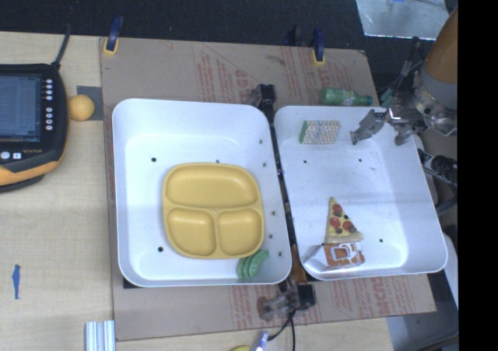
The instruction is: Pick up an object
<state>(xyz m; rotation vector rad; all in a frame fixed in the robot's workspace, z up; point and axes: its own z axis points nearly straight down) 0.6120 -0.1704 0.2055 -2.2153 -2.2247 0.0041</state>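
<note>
Far left on the table point(47, 248) sits a black-and-orange control pendant point(27, 128) with a small yellow ball point(81, 107) right next to it. The left bin point(132, 186) has a yellow divided plate point(212, 209) in the middle and a green thing point(252, 265) at its near right corner. Over in the right bin point(389, 186) there's a speckled sponge-like piece point(319, 132) up at the far left, plus a toy pizza slice point(341, 221) with a small orange-and-white item point(344, 254) just below it near the front. The claw point(383, 128) sits over that bin's far right corner, spread apart, nothing between its fingers. A green bottle point(346, 97) lies just beyond the bin.
</note>
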